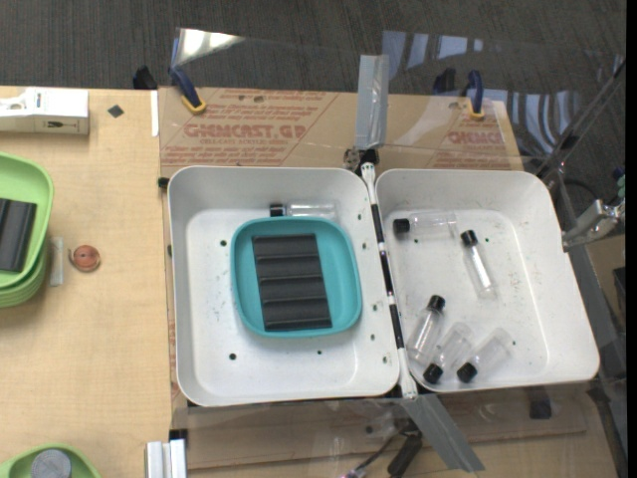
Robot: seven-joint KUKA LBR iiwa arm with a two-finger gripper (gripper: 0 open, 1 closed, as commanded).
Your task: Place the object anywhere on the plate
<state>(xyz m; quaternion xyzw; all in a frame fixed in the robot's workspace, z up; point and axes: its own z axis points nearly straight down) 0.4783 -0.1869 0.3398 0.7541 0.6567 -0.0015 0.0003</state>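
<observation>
a clear plastic vial with a black cap [299, 209] lies on its side on the left white bin [199, 297] floor, just behind the square teal plate with a ribbed black insert [296, 277]. five more clear black-capped vials [476, 257] lie scattered in the right white bin [557, 297].

Bright, even overhead light, soft shadows, glare on the white bins [199, 366], slightly soft focus

The green tray [22, 229] at the bench's left edge is cut off by the frame. A green lid [48, 463] at the bottom-left corner is likewise truncated. Vial contents in the right bin [557, 267] are indiscernible.
</observation>
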